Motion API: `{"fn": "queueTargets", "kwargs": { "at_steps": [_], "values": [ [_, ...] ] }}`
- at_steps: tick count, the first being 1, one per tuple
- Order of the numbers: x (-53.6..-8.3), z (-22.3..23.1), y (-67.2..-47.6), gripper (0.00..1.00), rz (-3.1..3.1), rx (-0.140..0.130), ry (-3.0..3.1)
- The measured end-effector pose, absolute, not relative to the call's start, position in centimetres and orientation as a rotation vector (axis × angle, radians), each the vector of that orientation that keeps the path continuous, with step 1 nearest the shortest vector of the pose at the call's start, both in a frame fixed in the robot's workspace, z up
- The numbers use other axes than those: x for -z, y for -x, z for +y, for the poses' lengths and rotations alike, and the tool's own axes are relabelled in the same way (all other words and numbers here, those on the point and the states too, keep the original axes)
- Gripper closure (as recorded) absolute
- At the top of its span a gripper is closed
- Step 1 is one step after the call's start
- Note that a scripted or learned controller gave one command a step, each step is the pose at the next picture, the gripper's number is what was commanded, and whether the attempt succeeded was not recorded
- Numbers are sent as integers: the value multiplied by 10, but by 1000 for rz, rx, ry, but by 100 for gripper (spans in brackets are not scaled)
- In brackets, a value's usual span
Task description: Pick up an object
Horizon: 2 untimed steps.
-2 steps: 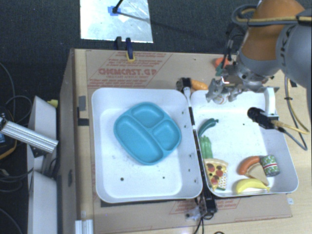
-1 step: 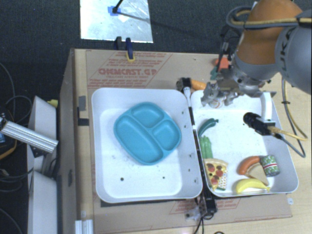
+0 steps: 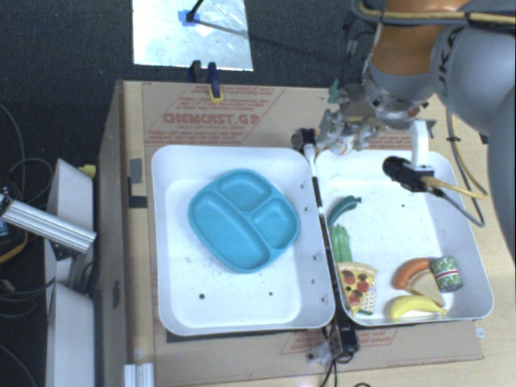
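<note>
My gripper [image 3: 343, 138] hangs over the back left corner of the right bin [image 3: 459, 216], with the grey arm and its orange band rising behind it. Nothing shows between its tips. Inside this bin lie a curved dark green pepper [image 3: 344, 206], a light green cucumber [image 3: 342, 243], a pizza slice [image 3: 359, 286], a banana [image 3: 415, 306], an orange sausage-shaped piece [image 3: 411, 271] and a small green can [image 3: 446, 273]. All of them sit nearer the bin's front than the gripper, apart from it.
The left bin [image 3: 185, 297] holds a blue divided plate [image 3: 244, 218]. A ridge where the two bins meet runs between them [image 3: 321, 224]. The brown bench board [image 3: 210, 119] extends behind the bins, with a blue clamp [image 3: 211, 74] at its back edge.
</note>
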<state>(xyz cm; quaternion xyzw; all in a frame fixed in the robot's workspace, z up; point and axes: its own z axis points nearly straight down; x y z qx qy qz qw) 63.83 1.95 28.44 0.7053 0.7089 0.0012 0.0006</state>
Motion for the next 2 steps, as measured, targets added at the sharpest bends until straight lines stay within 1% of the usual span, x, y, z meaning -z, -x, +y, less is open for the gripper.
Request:
{"fn": "queueTargets", "kwargs": {
  "at_steps": [1,2],
  "values": [
    [-232,43,-612,100,2228,0,-2216],
    [-242,-9,-634,100,2220,-1,-2219]
  ]
}}
